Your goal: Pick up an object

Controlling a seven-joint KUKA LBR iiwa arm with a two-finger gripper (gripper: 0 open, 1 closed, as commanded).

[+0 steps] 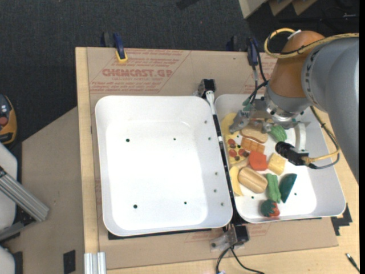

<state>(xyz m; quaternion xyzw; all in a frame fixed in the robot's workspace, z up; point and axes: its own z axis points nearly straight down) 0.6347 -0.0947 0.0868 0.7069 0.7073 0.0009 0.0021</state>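
right of centre in the frame, the gripper [268, 119] hangs directly above the bread-coloured toy [254, 137]; jaw state cannot be told.

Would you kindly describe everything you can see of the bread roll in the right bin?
The bread roll is a tan, glossy, plastic-looking toy, oval and lying on its side on the floor of the right bin, towards its left wall. A red piece sits just above it and a green pepper lies against its right end. The gripper is further up the bin, apart from it.
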